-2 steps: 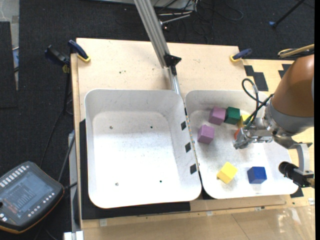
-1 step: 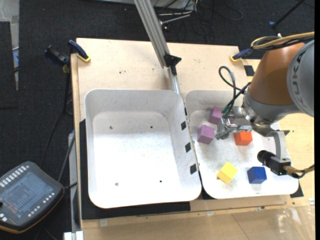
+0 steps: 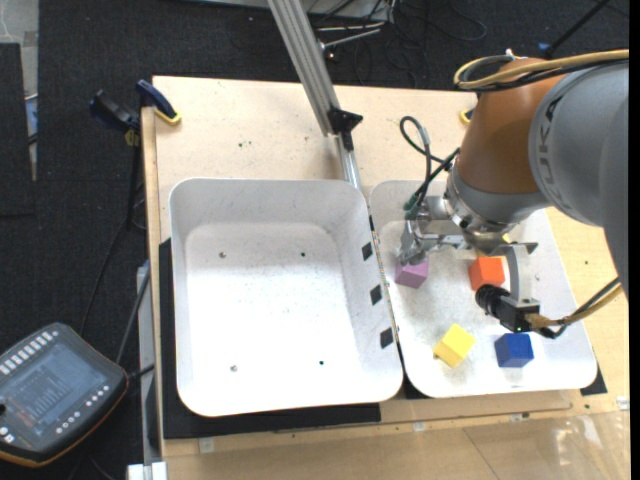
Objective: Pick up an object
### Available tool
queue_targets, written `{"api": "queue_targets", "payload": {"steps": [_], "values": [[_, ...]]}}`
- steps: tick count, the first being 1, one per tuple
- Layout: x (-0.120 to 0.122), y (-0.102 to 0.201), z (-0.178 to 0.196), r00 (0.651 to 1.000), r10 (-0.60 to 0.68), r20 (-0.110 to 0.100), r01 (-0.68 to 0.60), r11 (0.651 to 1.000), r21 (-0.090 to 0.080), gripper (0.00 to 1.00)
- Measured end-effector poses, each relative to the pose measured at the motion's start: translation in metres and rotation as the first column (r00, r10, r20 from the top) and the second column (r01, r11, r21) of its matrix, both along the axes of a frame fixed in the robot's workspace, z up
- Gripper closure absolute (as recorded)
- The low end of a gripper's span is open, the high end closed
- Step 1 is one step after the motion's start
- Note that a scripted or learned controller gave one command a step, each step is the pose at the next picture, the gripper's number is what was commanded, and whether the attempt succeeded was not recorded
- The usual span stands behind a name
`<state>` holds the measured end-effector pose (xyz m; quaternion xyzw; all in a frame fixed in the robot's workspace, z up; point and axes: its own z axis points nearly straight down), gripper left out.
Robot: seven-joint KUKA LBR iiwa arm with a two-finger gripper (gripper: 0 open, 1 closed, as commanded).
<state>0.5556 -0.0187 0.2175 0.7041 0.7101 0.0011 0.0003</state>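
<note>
Gripper low in right bin, directly over purple block near the bin's left wall; finger spread cannot be told; risk — block skids against that wall, or fingers clip it.

- A pale wooden bench top stood on a dark carpeted floor.
- A silver metal strut slanted from the far side down toward the bench's middle.
- A blue and yellow clamp gripped the bench's far left corner.
- A grey handheld control pendant lay on the floor, near left.
- Black cables trailed across the far floor.
</note>
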Motion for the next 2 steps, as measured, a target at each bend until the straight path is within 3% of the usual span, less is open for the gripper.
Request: {"api": "queue_targets", "payload": {"steps": [1, 2], "values": [[0.031, 0.045, -0.003, 1.0, -0.001, 0.001, 0.001, 1.0, 0.0, 1.0], [0.072, 0.086, 0.017, 1.0, -0.002, 0.003, 0.002, 1.0, 0.001, 1.0]]}}
